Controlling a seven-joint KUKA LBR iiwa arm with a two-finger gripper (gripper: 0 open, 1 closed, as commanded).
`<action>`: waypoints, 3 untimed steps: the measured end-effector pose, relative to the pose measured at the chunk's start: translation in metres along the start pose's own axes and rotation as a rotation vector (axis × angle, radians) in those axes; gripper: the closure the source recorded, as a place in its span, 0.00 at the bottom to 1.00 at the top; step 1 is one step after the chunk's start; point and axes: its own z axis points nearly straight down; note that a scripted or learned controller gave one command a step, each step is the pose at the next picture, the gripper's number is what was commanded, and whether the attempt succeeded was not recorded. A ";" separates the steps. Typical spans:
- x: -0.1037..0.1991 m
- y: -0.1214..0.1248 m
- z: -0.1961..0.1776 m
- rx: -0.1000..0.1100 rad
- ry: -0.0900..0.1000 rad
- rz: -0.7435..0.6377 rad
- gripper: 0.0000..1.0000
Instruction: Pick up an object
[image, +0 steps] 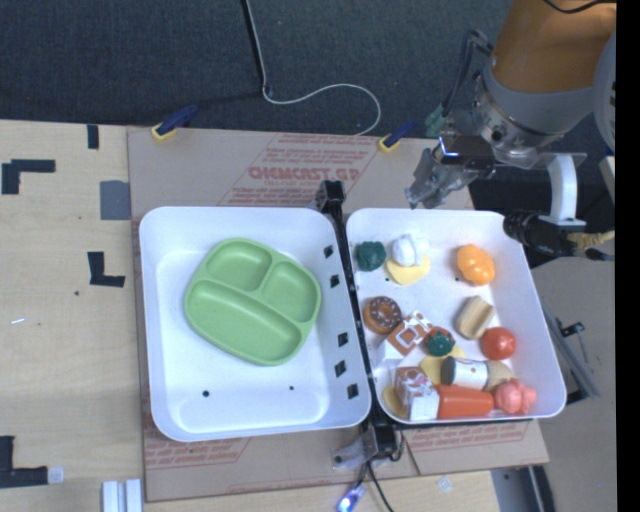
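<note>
Left bin (170, 330) w/ green divided plate (252, 300) inside. Right bin (535, 300), just beside it, holds toy foods: orange carrot (465, 403), donut (381, 314), tomato (497, 343). Gripper (432, 186) above right bin's far rim, nothing btwn fingers; jaws open/closed can't tell.

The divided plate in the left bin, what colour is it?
The divided plate is light green, seen clearly in the camera view.
</note>
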 end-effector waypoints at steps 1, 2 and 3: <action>-0.004 -0.025 0.061 0.018 -0.001 0.008 1.00; 0.052 -0.032 -0.035 0.003 0.002 -0.001 1.00; 0.147 -0.057 0.061 0.022 -0.001 -0.003 1.00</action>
